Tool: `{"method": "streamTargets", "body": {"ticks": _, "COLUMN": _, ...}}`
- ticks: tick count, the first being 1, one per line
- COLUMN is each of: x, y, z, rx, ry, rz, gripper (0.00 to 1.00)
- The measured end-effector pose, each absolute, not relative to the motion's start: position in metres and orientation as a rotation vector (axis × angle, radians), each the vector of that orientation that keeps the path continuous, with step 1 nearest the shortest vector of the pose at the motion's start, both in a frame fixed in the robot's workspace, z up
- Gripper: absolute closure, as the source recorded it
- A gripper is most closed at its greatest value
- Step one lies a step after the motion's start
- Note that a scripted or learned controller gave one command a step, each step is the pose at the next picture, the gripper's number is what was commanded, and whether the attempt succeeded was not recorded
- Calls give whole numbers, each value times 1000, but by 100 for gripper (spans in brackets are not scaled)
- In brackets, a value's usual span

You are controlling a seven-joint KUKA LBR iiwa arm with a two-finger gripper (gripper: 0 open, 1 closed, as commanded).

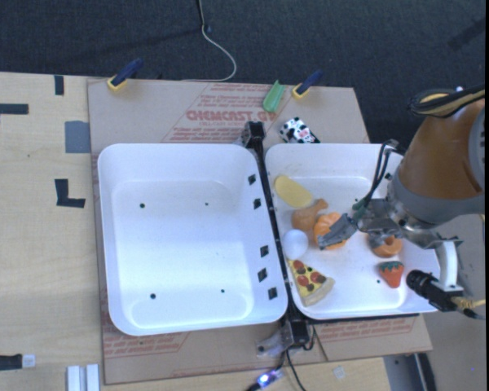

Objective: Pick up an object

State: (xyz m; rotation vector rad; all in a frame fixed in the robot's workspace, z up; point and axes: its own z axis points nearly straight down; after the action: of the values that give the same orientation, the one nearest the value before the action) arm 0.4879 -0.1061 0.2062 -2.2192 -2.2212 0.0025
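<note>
My gripper (352, 233) hangs low over the middle of the right bin (342, 157), coming in from the right under the grey and orange arm (440, 165). Its dark tip lies against a round orange toy (328, 221), which touches a tan toy (308, 215). Another orange toy (388, 248) sits just below the wrist, partly hidden by it. Around them lie a yellow slice (293, 191), a white egg (295, 241), a pizza slice (311, 281) and a red strawberry-like toy (392, 274). Nothing is visibly lifted off the bin floor.
The left bin (114, 218) stands beside the right one, sharing a dark divider (267, 218). A black-and-white cow toy (297, 130) and a green clip (273, 96) lie on the cardboard behind the bins. A cable (216, 43) runs across the back.
</note>
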Motion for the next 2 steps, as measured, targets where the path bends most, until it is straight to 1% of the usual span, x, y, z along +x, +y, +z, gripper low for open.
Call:
{"method": "streamTargets", "body": {"ticks": 1, "x": 543, "y": -109, "z": 105, "rx": -2226, "ry": -2233, "rz": -16, "gripper": 0}}
{"method": "streamTargets", "body": {"ticks": 2, "x": 537, "y": -109, "z": 106, "rx": -2217, "ry": -2220, "rz": 3, "gripper": 100}}
